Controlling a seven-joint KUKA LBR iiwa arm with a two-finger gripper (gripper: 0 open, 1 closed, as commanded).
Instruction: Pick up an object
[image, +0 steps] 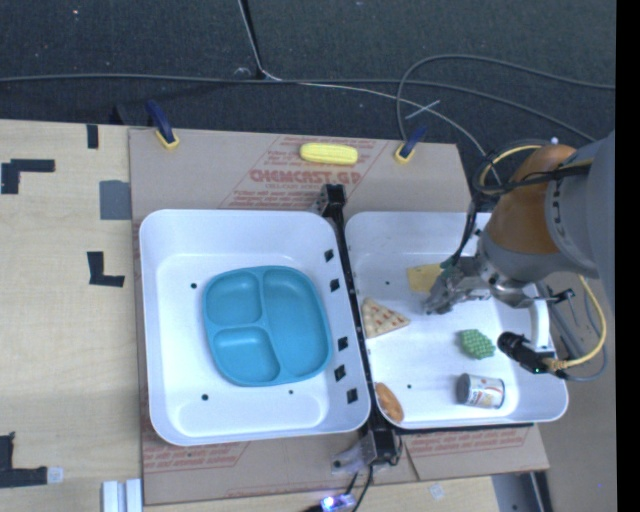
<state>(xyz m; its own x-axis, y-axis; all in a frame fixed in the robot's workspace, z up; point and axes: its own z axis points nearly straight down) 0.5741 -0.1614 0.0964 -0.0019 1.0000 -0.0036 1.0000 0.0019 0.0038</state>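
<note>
Presently on the bench: two shallow white bins side by side on a brown cardboard sheet (300, 180).

Left bin (165, 300): one blue three-compartment plate (267, 325), lying flat near the middle.

Right bin (400, 235): a pale yellow cheese-like wedge (423, 276) in the upper middle; a tan waffle-textured triangular piece (382, 318) near the divider; a green knobbly object (477, 344) toward the right side; a small can (481, 391) on its side near the lower right; a brown bread-like item (389, 403) at the lower left corner.

Gripper (437, 300): lowered into the right bin, just right of the yellow wedge and above the green object. Whether it is spread or pressed together cannot be told; nothing is seen between its tips.

Outside the bins: a yellow corn-like toy (328, 154) on the cardboard, above the bins.
</note>
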